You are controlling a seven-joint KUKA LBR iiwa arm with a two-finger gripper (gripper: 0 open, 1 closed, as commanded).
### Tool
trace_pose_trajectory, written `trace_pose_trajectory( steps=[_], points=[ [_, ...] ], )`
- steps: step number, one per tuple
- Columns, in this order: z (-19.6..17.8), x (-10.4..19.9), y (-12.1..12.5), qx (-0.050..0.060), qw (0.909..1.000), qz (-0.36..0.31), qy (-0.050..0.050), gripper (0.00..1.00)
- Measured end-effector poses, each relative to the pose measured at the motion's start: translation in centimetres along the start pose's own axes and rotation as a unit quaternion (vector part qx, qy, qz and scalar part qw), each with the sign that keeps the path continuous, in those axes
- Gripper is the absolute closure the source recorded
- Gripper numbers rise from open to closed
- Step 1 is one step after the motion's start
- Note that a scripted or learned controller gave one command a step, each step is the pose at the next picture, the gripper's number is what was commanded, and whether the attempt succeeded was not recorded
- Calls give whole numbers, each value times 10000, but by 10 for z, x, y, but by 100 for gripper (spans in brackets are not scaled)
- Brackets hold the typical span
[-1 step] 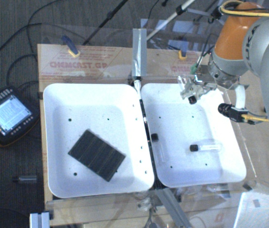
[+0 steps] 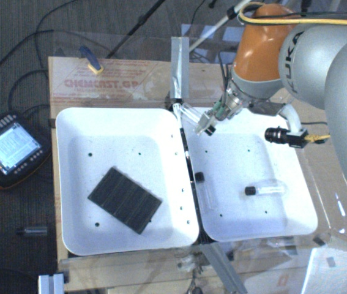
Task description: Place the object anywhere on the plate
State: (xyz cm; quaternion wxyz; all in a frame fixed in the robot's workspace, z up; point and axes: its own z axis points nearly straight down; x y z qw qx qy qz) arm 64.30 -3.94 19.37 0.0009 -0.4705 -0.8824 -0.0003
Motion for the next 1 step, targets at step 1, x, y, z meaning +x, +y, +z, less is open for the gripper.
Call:
trace_pose_trajectory(
  steps=[1],
  points=[
    [11, 62, 72, -1, 9963, -855, -8, 100]
  ],
)
